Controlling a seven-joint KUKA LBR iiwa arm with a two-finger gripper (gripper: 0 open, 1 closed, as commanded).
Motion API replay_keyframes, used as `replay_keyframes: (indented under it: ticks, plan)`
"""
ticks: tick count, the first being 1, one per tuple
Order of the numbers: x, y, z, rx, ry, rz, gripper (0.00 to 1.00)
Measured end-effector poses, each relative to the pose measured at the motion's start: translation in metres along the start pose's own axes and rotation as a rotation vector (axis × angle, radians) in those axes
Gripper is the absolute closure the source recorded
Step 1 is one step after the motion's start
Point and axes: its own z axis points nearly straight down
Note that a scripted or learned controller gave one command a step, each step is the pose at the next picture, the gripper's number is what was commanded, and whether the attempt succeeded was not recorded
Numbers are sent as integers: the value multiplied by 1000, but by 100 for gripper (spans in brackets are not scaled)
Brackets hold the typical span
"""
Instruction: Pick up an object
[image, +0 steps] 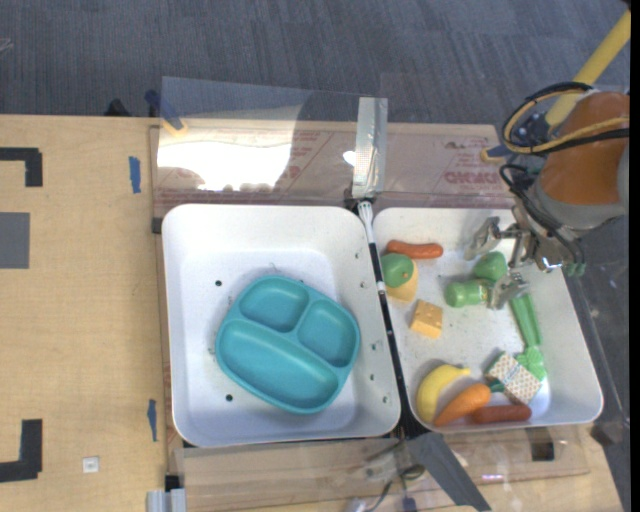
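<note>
Green plastic toy pieces (478, 283) are lying in the right white bin (585, 370), partly covered by the metal two-finger gripper (510, 268); finger spacing is hard to tell. The grey-and-orange arm (580, 165) is reaching in from the right, cut off at the frame edge.

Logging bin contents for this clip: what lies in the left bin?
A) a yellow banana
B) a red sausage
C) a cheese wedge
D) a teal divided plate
D: the teal divided plate lies alone in the left bin; the small food toys lie in the right bin.
</note>
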Motion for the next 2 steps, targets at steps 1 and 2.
replay_keyframes:
  ticks: [1,2]
  plan:
    - [-28,12,11,-3,-1,-278,0]
    - [-41,95,11,-7,1,-220,0]
